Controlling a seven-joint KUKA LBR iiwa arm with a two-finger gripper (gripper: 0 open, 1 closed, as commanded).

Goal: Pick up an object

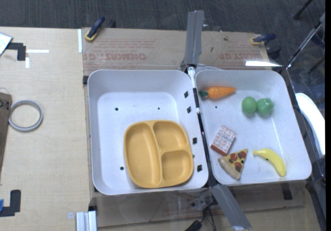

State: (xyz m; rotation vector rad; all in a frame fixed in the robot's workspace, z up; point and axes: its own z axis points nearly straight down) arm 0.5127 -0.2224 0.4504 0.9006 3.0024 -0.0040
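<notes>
The 5 toys, carrot [220, 91] to banana [272, 160], lie well apart in the right bin [297, 136], so each offers a free grasp; the tool's state I cannot tell.

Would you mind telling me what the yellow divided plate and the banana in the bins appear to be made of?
The yellow divided plate looks like moulded plastic with a smooth matte finish: uniform colour and rounded compartment walls. The banana seems to be a plastic toy, judging by its even, flat yellow and simplified shape, though foam or rubber cannot be ruled out.
</notes>
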